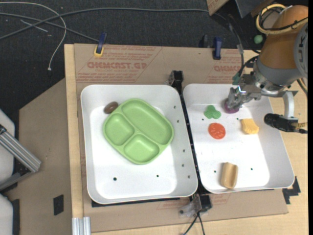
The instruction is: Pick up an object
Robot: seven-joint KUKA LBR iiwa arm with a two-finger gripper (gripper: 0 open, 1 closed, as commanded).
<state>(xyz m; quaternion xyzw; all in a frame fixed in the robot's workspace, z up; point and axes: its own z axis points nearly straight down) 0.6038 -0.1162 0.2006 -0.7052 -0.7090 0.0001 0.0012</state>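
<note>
The gripper is seen low in the far part of the right bin, directly over a small purple object that peeks out at its near side. The purple piece appears to lie right at the fingertips, touching or nearly so, but whether it sits between the fingers or merely under them cannot be told, and the gripper's state, released or clenched, cannot be told either.

The relation on which the coming move is judged to turn is therefore vertical rather than sideways: the purple object lies straight below the gripper, with almost no offset to left or right. Its long axis cannot be made out, since most of it is hidden.

The other candidates are spread nearer and to either side: a green leafy piece just to the left, a red round piece nearer and left, a yellow block nearer and slightly right, and a tan cylinder well apart at the near edge, its long axis running near to far.

In the left bin a green divided plate and a small brown object are found, well away from the arm.
</note>
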